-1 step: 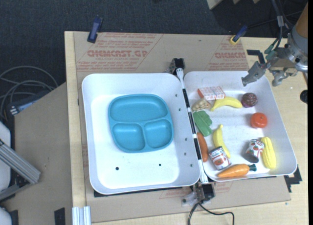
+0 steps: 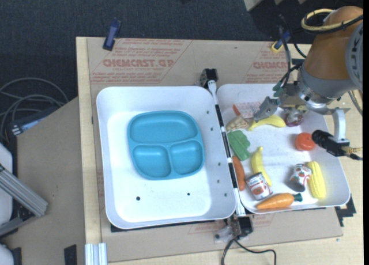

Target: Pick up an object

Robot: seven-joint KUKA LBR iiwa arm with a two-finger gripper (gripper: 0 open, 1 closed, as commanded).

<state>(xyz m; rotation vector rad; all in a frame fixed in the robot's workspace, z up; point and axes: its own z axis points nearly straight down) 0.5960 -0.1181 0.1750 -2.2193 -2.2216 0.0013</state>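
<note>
Camera view: two white bins sat side by side on the bench. The left bin (image 2: 115,160) held a blue tray (image 2: 166,144) with three compartments. The right bin (image 2: 340,192) held the toy food. A yellow banana (image 2: 268,122) lay at the far side, a green pepper (image 2: 238,144) near the left wall, a small banana (image 2: 258,165) beside it, a can (image 2: 259,185) and a carrot (image 2: 277,201) at the near edge, corn (image 2: 317,180) to the right, a tomato (image 2: 305,141) far right. The arm (image 2: 331,56) reached in from the right; the gripper (image 2: 275,103) hung low just over the banana's far end, perhaps touching it. Whether its fingers were spread or pinching could not be told.
</note>
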